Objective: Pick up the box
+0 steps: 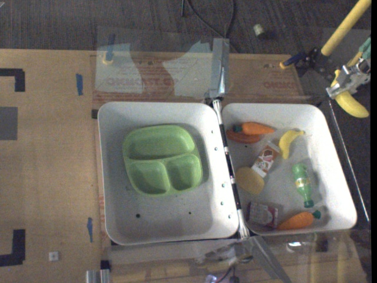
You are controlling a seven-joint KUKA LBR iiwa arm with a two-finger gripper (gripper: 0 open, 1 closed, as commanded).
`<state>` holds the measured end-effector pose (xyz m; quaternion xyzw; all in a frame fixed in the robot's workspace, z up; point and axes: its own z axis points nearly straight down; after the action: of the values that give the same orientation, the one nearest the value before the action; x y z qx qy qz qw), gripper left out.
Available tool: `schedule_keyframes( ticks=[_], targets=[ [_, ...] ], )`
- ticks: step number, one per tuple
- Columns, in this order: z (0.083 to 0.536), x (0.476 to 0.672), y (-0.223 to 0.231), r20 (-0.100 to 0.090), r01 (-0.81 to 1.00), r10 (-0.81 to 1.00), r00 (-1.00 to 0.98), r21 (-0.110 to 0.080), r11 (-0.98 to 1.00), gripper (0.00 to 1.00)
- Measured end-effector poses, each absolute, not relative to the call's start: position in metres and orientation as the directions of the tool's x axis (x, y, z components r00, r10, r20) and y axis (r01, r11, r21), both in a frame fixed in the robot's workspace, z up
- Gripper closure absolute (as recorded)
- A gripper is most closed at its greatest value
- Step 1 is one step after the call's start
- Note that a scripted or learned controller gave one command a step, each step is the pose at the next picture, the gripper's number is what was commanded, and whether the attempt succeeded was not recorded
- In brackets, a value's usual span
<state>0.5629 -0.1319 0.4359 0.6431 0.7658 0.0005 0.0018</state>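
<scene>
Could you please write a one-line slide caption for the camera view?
Green divided plate in the left bin; small box among toy food in the right bin.

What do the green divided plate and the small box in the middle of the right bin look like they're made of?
The green plate looks like moulded plastic with a matte finish: one even colour, rounded rims, soft highlights. The box looks like printed cardboard, going by its flat faces, sharp edges and the red and white graphics; it could be a plastic toy, as the view is too coarse to settle it.
</scene>
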Motion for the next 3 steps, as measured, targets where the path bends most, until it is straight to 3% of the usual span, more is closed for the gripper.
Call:
schedule_keyframes(
  ticks=[1,2,3],
  targets=[
    [0.436,0.563,-0.132,-0.002,0.985,0.985,-0.173,0.003,0.173,0.00],
    [0.184,0.529,-0.071,0.001,0.990,0.990,-0.142,0.000,0.142,0.00],
    [0.185,0.550,-0.053,-0.001,0.978,0.978,-0.210,0.003,0.210,0.00]
  ],
)
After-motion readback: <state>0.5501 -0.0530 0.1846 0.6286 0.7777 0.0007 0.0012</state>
